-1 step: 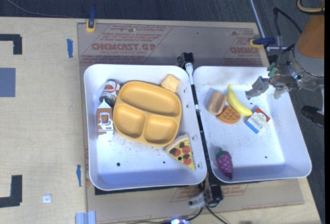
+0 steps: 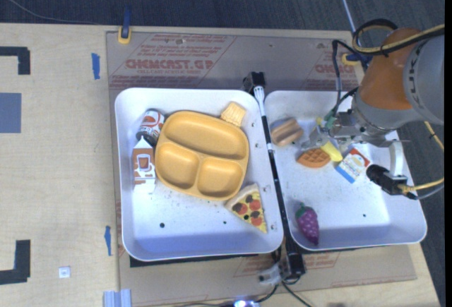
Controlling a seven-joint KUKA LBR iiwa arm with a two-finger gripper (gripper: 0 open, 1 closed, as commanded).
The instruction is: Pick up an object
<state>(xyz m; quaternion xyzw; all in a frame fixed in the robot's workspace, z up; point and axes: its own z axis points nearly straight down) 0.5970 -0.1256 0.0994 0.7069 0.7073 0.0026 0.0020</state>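
Observation:
In the right bin (image 2: 395, 228), my gripper (image 2: 335, 133) hangs low at the back, under the grey and orange wrist (image 2: 387, 83). Just below it lie an orange waffle (image 2: 314, 158) and a small yellow piece (image 2: 332, 152). A white carton with blue and red print (image 2: 352, 165) rests to their right. A brown bun (image 2: 286, 131) lies left of the gripper. Purple grapes (image 2: 308, 222) sit near the bin's front left corner.
The left bin (image 2: 131, 224) holds a large yellow divided plate (image 2: 201, 154), a can (image 2: 149, 126), an orange and white box (image 2: 143, 165), a pizza slice (image 2: 249, 208) and a tan cracker (image 2: 233, 113). A black cable end (image 2: 387, 180) hangs over the right bin.

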